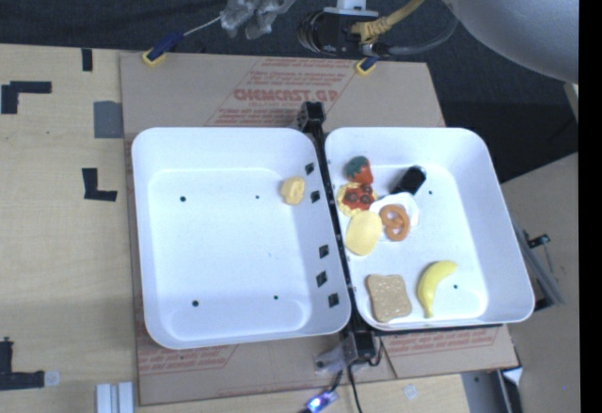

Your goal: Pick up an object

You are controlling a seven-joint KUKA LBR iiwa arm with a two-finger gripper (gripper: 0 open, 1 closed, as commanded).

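Note:
My gripper hangs high above the bench, beyond the far edge of the left bin, with its fingers apart and nothing between them. A small yellow piece lies alone in the left bin, near the divider. The right bin holds a green and red item, a black object, a red and yellow piece, a brown pretzel on a white disc, a pale yellow round piece, a bread slice and a banana.
Both bins rest on a cardboard sheet on the wooden bench. A blue and yellow tool lies at the cardboard's far left corner. Black clips run along the joint between the bins.

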